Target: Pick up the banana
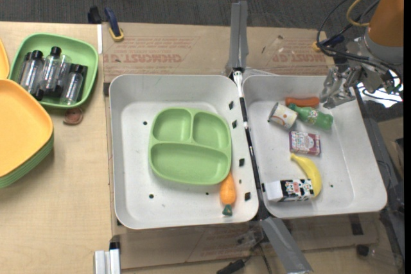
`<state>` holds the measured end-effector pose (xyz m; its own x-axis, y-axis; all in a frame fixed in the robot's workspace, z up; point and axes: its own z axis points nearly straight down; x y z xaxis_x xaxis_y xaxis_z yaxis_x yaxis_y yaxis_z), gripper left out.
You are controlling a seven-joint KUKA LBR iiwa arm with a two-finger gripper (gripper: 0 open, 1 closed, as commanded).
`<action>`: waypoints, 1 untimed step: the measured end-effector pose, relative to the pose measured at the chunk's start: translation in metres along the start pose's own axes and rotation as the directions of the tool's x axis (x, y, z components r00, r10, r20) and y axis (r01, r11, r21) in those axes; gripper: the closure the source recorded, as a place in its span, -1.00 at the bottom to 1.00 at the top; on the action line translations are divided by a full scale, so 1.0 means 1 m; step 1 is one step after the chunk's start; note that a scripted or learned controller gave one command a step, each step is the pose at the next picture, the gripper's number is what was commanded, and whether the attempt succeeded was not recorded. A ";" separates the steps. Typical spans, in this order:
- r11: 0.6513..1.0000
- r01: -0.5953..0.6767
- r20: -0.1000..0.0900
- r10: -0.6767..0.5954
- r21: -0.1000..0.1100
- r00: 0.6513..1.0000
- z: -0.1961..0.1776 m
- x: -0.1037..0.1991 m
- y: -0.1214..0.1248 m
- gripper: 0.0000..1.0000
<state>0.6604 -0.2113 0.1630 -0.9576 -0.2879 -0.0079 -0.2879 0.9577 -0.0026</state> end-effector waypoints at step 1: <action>0.902 -0.432 -0.003 0.432 0.001 0.902 0.007 0.002 -0.007 1.00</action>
